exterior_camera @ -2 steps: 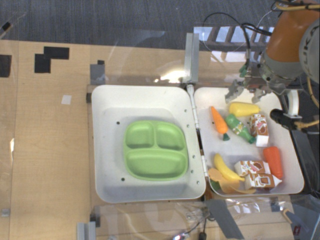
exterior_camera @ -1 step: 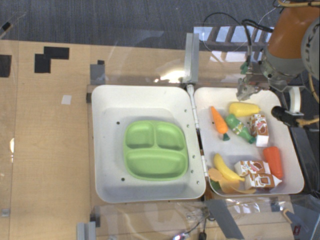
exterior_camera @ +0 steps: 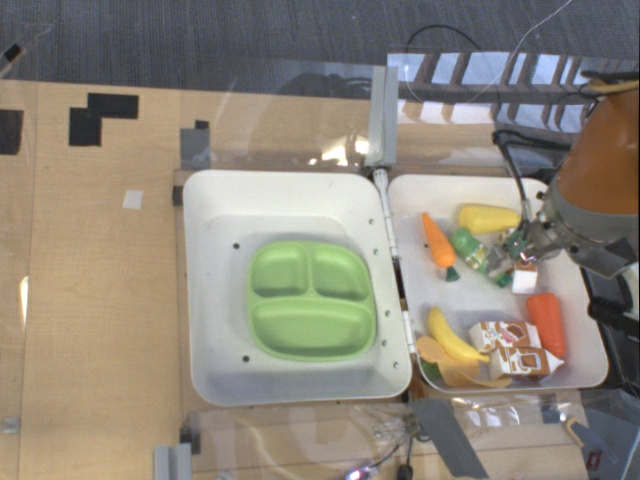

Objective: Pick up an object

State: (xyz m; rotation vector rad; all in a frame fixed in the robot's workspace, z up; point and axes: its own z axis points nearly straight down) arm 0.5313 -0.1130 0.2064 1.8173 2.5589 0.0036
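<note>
The right bin point(exterior_camera: 575, 373) holds several toy foods: an orange carrot point(exterior_camera: 437, 241), a yellow pepper-like piece point(exterior_camera: 487, 217), a green bottle point(exterior_camera: 468, 249), a yellow banana point(exterior_camera: 452, 336), a red-orange piece point(exterior_camera: 547, 324), a small white-and-red block point(exterior_camera: 524, 278) and a brown-and-white carton point(exterior_camera: 517, 348). My gripper point(exterior_camera: 522, 247) reaches in from the right and sits low over the middle of this bin, just right of the green bottle and above the white block. Nothing visibly sits between its fingers.
The left bin point(exterior_camera: 215, 368) carries a green divided plate point(exterior_camera: 311, 300) in its middle. A metal post point(exterior_camera: 381, 118) stands behind the seam between the bins. A tan flat piece point(exterior_camera: 455, 370) lies under the banana near the right bin's front edge.
</note>
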